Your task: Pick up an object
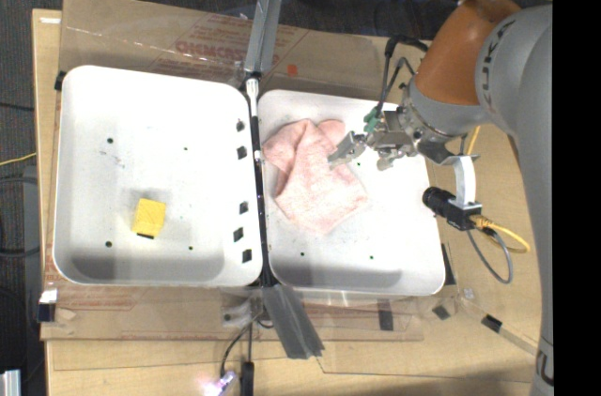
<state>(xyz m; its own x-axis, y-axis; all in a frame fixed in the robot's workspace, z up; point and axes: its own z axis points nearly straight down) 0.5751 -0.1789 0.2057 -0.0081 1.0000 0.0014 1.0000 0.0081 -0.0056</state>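
Observation:
A crumpled pink cloth [312, 172] lies in the right bin [413, 263], toward its upper left. A small yellow block [149, 217] rests in the left bin [84, 103], near its lower left. My gripper [364, 152] hangs over the right bin at the cloth's right edge, its fingers spread apart and open, with nothing between them. One fingertip [342, 150] sits right at the cloth's upper right corner.
A grey divider bar [255, 94] runs between the two bins. Cables and a black connector [449, 205] hang off the wrist at the right bin's right rim. Cardboard [141, 28] lies under both bins.

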